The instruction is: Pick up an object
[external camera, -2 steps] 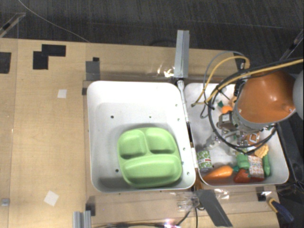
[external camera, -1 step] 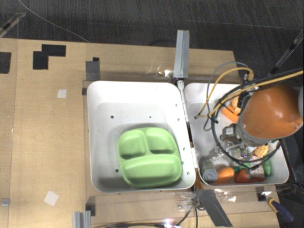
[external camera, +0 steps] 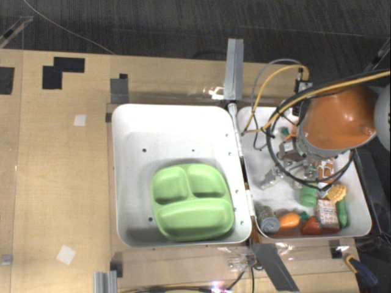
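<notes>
My gripper (external camera: 297, 163) hangs low over the middle of the right bin (external camera: 366, 224), mostly covered by the arm's orange band (external camera: 336, 121) and a tangle of cables. Several small toy items lie along the bin's front: a grey can (external camera: 267, 219), an orange carrot-like piece (external camera: 290, 220), a red piece (external camera: 311, 226), a small printed box (external camera: 327, 212), a dark green piece (external camera: 342, 214), a yellow waffle-like piece (external camera: 335, 192) and a light green piece (external camera: 308, 195) just below the gripper. Nothing visibly hangs from the gripper.
The left bin (external camera: 140, 133) holds a green divided plate (external camera: 192, 200) near its front. A metal post (external camera: 234, 69) stands behind the wall between the bins. Cables (external camera: 269, 90) loop over the right bin's back edge.
</notes>
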`<action>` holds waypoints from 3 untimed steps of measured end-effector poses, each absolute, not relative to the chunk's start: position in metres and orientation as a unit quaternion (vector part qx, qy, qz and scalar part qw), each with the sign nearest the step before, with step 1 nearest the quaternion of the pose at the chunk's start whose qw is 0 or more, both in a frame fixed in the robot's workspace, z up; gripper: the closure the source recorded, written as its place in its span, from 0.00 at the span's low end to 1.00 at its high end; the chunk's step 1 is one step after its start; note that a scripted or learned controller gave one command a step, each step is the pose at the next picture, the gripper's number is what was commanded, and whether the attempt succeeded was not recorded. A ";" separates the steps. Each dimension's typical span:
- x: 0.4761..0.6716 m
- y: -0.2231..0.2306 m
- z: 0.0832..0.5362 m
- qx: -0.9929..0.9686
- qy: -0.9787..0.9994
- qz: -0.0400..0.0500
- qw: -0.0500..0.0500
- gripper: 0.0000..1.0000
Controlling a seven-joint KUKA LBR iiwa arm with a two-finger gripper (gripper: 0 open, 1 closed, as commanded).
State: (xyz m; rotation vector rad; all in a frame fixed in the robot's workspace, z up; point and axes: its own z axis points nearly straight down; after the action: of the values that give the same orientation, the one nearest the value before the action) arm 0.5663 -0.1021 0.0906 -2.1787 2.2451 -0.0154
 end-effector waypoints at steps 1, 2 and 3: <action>0.586 -0.138 0.090 -0.817 0.577 -0.005 0.005 0.00; 0.637 -0.090 0.089 -0.813 0.582 -0.003 0.005 0.00; 0.540 -0.112 0.091 -0.843 0.539 -0.004 0.002 0.00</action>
State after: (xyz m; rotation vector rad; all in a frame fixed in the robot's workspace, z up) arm 0.5399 -0.1118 0.0905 -2.6434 1.6899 -0.0125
